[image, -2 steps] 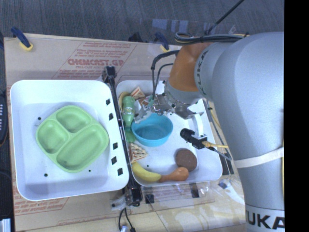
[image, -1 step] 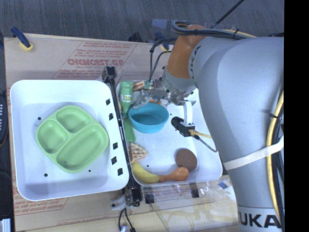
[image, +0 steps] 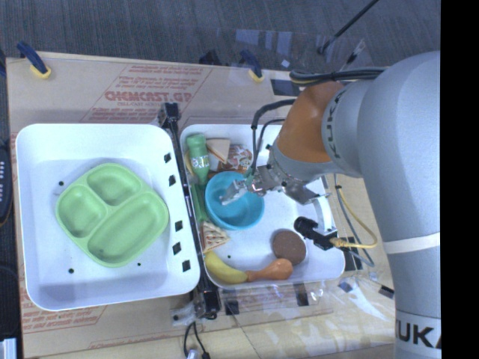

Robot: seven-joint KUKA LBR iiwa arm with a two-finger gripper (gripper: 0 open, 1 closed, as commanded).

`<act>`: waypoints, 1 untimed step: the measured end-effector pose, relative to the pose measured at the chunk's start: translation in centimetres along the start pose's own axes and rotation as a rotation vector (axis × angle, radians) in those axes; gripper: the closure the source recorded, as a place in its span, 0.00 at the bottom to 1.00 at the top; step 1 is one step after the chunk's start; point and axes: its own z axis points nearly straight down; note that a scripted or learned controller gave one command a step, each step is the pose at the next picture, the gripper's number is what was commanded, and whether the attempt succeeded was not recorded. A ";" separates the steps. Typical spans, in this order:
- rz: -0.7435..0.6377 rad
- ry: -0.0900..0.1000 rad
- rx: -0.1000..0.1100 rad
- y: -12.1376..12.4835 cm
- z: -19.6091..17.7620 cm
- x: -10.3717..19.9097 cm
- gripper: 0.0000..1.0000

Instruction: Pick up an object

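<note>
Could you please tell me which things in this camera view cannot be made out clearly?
- End effector, over the blue bowl: too small and blurred to read its state.
- Right bin: far side hidden by the arm.
- Packets beside the green bottle: too small to identify.
- Item above the banana: unclear, partly under the bowl.

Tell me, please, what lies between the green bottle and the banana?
In the camera view, the blue bowl lies between the green bottle and the banana.
</note>
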 end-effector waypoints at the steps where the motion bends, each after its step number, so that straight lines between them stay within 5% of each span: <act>1: -0.006 -0.016 -0.004 0.1 -1.4 -0.7 1.00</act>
